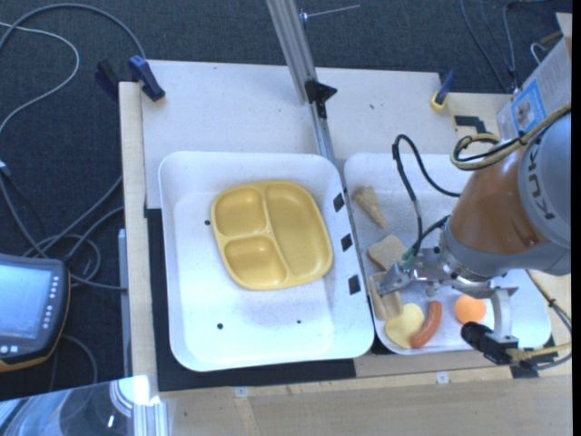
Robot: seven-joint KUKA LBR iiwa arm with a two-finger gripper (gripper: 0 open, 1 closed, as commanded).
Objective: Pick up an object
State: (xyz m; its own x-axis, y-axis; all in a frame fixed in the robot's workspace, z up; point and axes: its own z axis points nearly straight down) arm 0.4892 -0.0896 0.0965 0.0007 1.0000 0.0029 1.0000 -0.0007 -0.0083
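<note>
**Hovering low over the right bin's food pile**

Looking down through the fixed overhead camera, I am seeing the counter (236, 98) carrying two shallow white bins side by side. The left bin (195, 334) is holding a yellow divided plate (270, 234), three compartments, sitting a little toward the far half of the bin and turned slightly askew.

The right bin (381, 166) is where the objects are lying. A tan bread-like piece (369, 206) is resting near the far left of that bin, well apart from the rest. Nearer to me, a tan toast slice (385, 251) is lying against the divider side, and just below it a pale yellow piece (404, 323) is sitting at the near edge, touching a red sausage (427, 323) that is lying tilted beside it. An orange ball (470, 309) is sitting just to the right of the sausage.

The arm (508, 207) is reaching in from the right, its orange band bulking over the middle of the right bin, with a black cable looping up from it. The gripper (398, 280) is pointing left, sitting between the toast slice and the pale yellow piece, close to both. Its metal parts are blurring together at this angle, so I cannot tell how the jaws are standing, nor whether anything is sitting between them.
</note>
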